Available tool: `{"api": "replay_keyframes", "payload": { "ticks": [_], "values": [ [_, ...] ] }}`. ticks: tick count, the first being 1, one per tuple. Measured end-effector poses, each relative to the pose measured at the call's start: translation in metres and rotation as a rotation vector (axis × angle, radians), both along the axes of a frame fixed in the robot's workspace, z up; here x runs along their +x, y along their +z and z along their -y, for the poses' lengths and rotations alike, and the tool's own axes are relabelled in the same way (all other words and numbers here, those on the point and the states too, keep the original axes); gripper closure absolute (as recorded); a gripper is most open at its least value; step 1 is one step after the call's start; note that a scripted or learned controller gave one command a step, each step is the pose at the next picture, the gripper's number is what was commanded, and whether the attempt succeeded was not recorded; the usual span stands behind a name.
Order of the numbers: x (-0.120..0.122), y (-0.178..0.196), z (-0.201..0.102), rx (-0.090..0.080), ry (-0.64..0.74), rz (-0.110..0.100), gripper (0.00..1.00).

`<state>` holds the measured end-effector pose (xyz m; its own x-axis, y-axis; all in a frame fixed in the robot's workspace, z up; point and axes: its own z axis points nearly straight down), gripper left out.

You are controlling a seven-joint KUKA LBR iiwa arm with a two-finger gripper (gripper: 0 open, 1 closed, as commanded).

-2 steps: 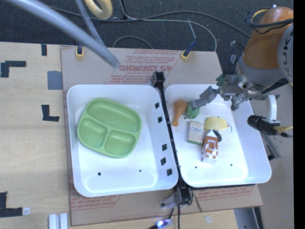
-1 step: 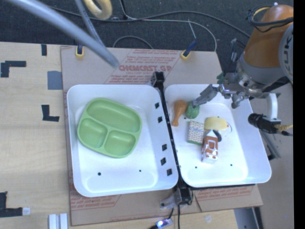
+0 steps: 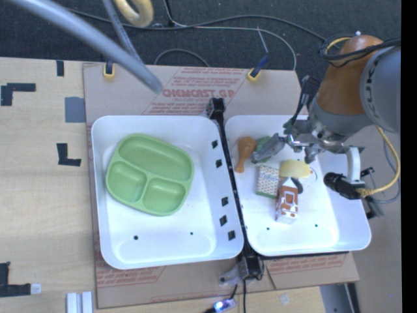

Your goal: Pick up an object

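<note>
From my station I saw the arm (image 3: pixel 355 70) reaching in over the right bin (image 3: pixel 339 237); the gripper (image 3: pixel 301 143) hung above the cluster of things at that bin's upper middle; whether it was open or shut on anything I could not tell. Below it lay a grey object (image 3: pixel 266 149), a tan drumstick-shaped piece (image 3: pixel 244 151), a pale yellow piece (image 3: pixel 294 169), a green patterned packet (image 3: pixel 266 180) and a red-and-white carton (image 3: pixel 287 203); the left bin (image 3: pixel 130 240) held a green divided plate (image 3: pixel 150 173).
</note>
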<state>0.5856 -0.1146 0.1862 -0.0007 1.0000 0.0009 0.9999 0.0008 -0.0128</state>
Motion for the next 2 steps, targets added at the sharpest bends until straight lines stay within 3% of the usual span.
{"api": "replay_keyframes", "payload": {
  "ticks": [2],
  "values": [
    [0.002, -0.106, -0.004, -0.002, 0.001, 0.006, 0.0]
  ]
}}
